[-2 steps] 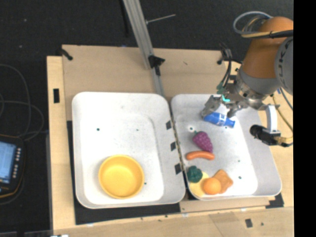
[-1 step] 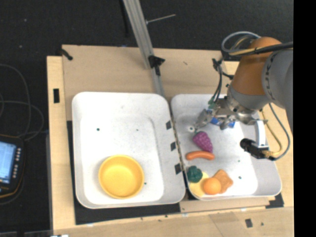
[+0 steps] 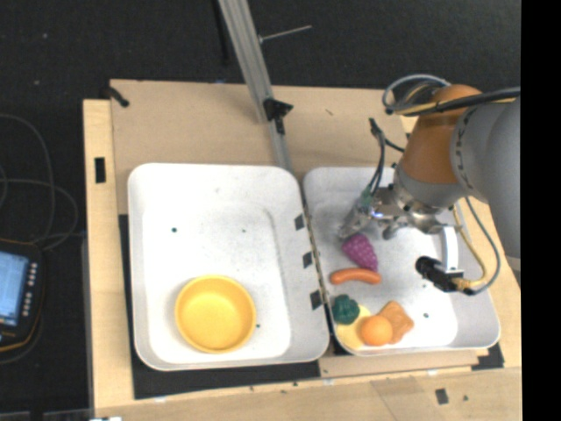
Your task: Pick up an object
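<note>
The gripper [image 3: 366, 221] hangs over the right bin [image 3: 473, 323], its fingertips just above the purple grape bunch [image 3: 360, 252] (whether the fingers are parted or closed, one cannot tell). Below the grapes lie an orange carrot [image 3: 354, 276], a green piece [image 3: 344, 308] and an orange fruit [image 3: 376, 331]. A yellow bowl [image 3: 215, 313] sits in the left bin [image 3: 175, 191].

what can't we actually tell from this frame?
- hand: its tips are dark and small against the bin, so camera view doesn't settle whether they're open or shut, or touching the purple grapes.
- Right bin: its upper right part is covered by the arm's wrist.
- Orange fruit and the orange piece beside it: too small to identify exactly.
- Green item: too small to name.
</note>
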You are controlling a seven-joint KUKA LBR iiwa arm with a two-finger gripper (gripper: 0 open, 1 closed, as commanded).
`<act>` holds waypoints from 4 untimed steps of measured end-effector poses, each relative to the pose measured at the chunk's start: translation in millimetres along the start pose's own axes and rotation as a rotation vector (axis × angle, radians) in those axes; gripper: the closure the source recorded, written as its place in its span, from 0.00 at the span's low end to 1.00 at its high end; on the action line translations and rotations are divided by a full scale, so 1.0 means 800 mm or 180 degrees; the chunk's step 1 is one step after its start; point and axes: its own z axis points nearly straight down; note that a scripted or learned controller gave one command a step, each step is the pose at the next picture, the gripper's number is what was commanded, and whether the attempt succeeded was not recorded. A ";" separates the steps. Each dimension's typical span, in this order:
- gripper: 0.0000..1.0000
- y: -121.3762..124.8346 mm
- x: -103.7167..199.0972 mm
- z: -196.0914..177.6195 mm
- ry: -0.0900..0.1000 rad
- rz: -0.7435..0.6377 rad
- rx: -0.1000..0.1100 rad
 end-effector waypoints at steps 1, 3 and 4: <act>0.00 0.000 -0.002 0.023 -0.0001 0.0004 -0.0007; 1.00 0.001 -0.005 -0.046 0.0005 0.0016 -0.0029; 1.00 0.002 0.000 -0.125 0.0003 -0.0015 -0.0038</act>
